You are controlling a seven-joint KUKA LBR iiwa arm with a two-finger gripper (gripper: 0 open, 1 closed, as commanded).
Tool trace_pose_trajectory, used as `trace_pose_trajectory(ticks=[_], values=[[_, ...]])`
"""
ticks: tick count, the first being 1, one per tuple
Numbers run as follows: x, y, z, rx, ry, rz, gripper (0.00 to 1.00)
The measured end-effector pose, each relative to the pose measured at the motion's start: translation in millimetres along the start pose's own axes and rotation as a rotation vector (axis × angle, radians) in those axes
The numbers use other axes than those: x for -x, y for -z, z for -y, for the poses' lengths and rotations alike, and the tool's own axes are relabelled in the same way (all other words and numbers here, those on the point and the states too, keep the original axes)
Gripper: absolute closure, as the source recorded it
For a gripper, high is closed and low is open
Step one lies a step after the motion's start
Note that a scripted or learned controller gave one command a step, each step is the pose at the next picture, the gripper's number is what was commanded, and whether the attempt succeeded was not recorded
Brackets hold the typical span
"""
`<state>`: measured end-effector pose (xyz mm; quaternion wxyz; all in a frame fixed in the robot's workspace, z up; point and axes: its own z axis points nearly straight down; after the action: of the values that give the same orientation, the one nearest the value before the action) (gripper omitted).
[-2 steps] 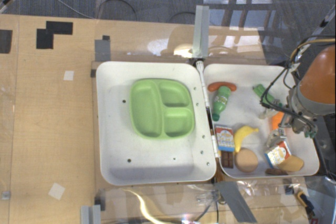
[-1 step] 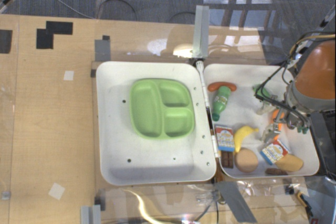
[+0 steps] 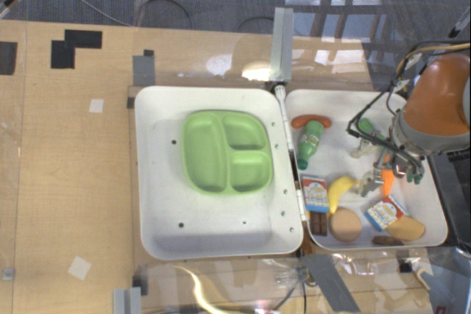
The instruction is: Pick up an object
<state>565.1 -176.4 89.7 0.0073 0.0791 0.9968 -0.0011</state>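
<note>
The counter [image 3: 66,180] carries two shallow white bins side by side. The left bin [image 3: 158,232] holds a green divided tray [image 3: 224,152] near its centre. The right bin [image 3: 434,228] holds the loose objects from which one is to be picked, and the arm [image 3: 438,103] is seen over its 3 o'clock side, grey with an orange band.

The pincer [image 3: 379,176] is lowered among the objects, just at 3 o'clock of a yellow banana [image 3: 340,191] and at 12 o'clock of a small blue-and-white carton [image 3: 383,215]. Whether it is wide or narrow cannot be told; nothing is seen to be held.

A green bottle [image 3: 309,141] lies toward 10 o'clock in the bin, a red-and-white carton [image 3: 314,194] at 9 o'clock of the banana, and a tan round object [image 3: 346,225] toward 6 o'clock.

The step in hand is judged to be the descent for a grasp, with no object yet lifted. A firm closure on one object is called for next, then a straight lift clear of its close neighbours.
</note>
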Motion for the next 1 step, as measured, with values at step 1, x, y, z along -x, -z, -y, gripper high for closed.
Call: trace_pose_trajectory(ticks=[1], values=[[5.4, 15.3, -1.2, -0.002, 0.007, 0.017, 1.00]])
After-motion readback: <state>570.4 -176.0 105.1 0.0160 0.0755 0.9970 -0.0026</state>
